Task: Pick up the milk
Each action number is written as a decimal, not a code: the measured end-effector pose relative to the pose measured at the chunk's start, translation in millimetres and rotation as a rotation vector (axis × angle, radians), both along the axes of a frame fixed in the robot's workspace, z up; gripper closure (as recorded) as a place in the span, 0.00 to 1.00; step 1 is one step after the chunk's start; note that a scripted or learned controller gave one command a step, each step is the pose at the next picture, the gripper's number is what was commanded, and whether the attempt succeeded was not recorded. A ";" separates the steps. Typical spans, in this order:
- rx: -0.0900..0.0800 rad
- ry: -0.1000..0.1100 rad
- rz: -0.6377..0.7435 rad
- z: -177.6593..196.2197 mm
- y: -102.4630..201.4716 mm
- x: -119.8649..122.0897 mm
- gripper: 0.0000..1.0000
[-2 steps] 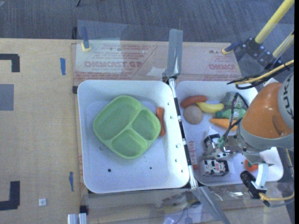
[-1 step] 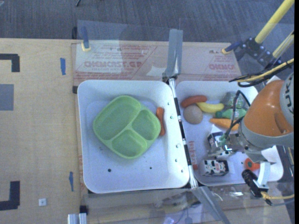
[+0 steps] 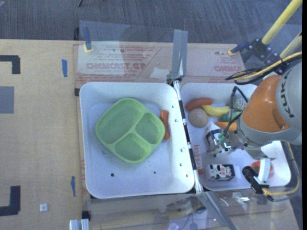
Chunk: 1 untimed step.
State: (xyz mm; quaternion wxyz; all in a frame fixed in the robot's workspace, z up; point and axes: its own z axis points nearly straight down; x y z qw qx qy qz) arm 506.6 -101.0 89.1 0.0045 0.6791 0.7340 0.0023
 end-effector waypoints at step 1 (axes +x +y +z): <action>0.003 0.012 -0.149 113.2 71.6 -27.4 1.00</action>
